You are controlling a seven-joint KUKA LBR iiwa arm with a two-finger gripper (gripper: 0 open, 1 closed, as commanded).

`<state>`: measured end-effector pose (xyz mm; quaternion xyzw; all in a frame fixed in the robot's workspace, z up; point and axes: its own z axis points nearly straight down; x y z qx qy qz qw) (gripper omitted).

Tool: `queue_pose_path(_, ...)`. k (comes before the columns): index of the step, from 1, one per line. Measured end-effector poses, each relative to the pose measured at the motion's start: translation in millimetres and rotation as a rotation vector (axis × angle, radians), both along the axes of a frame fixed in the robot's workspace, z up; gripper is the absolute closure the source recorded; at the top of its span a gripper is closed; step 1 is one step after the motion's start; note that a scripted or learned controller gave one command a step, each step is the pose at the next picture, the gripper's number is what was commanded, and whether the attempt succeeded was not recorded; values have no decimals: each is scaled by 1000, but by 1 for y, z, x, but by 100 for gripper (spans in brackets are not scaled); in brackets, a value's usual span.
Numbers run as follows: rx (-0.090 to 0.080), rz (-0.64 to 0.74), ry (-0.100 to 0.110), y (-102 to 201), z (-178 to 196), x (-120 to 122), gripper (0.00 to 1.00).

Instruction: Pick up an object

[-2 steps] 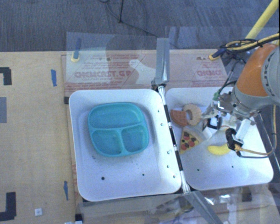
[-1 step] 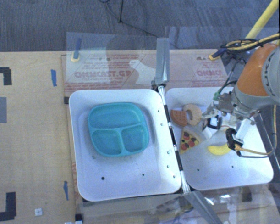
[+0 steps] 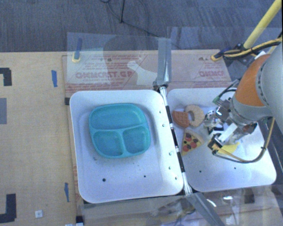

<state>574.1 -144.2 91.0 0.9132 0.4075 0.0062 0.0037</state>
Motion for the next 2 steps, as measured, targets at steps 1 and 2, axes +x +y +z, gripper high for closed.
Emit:
queue_pose_path(1, 1, 3, 2, 2, 10, 0, 100)
queue_pose_path(2, 2, 24, 16, 83, 166, 6, 100)
